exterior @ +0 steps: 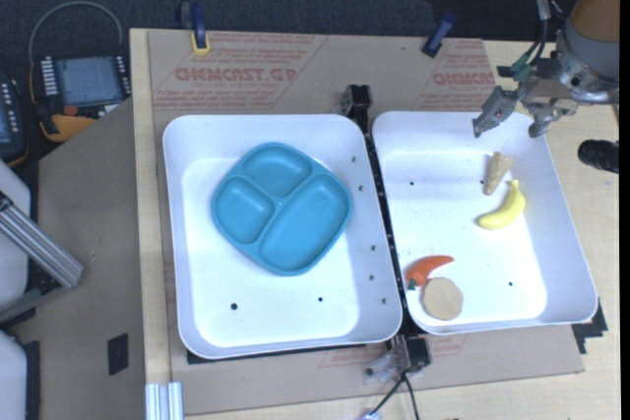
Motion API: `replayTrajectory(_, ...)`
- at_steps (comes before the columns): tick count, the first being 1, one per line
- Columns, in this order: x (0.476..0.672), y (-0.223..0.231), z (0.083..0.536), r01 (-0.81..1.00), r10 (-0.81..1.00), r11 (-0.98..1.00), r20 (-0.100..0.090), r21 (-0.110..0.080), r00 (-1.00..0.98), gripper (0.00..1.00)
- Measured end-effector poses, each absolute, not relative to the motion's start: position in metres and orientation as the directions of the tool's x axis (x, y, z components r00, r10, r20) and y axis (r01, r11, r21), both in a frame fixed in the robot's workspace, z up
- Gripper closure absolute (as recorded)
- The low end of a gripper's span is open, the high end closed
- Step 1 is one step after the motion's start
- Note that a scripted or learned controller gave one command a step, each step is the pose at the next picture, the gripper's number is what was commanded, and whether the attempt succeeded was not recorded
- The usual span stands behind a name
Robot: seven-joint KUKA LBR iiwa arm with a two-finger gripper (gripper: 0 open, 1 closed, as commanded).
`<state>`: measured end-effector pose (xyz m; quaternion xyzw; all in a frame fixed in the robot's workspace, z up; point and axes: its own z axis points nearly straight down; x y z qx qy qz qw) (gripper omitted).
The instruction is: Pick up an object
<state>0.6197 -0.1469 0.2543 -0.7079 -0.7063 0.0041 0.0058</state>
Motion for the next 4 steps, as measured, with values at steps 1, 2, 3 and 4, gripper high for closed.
replayTrajectory(1,0.622,-0.147,0.262,1.0,1.0,0.0,0.0,-0.001,0.0,0.0)
replayTrajectory(2,0.624,-0.154,0.202,1.0,1.0,-0.001,0.001,-0.008,0.001,0.0)
replayTrajectory(3,0.622,-0.15,0.161,1.0,1.0,0.0,0.0,-0.002,0.0,0.0)
replayTrajectory(4,0.622,-0.16,0.112,1.0,1.0,-0.001,0.001,-0.006,0.001,0.0)
